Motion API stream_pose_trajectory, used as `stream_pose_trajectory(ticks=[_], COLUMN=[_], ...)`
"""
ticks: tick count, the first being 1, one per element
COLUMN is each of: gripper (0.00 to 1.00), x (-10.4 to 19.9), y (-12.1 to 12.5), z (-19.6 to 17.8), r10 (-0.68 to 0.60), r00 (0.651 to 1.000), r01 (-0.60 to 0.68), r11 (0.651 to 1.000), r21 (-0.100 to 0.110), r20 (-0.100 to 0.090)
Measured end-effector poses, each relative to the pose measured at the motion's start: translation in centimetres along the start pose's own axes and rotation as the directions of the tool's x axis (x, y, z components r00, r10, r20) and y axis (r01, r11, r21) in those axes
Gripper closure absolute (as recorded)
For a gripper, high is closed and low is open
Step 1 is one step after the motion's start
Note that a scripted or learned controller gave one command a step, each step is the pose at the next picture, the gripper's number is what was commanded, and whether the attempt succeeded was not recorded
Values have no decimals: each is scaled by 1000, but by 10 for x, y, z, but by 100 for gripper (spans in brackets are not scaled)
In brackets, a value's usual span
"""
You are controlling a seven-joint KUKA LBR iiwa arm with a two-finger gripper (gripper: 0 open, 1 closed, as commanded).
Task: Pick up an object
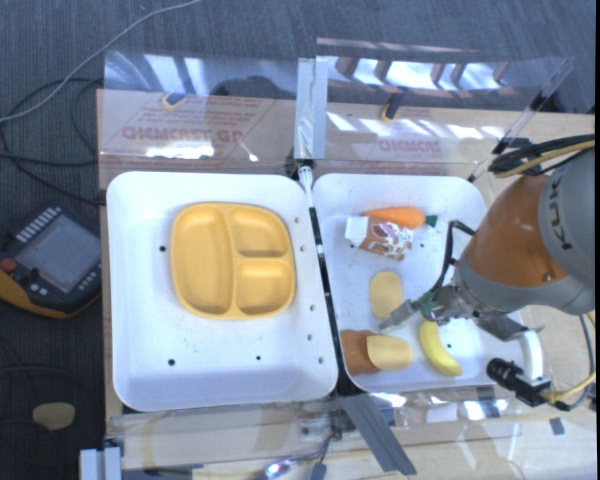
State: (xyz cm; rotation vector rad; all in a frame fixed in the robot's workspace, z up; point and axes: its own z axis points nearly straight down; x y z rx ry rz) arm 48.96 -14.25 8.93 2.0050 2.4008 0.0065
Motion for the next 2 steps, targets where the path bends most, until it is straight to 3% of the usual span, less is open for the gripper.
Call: stream_pose_trajectory(ticks=[1,2], gripper=[0,100], x=[17,18], y=[1,3], z=[0,-11], r10=[-187,-188], r00=[982,982], r01=[187,188], r11=[982,982], r21=[0,-4], r20=[3,0])
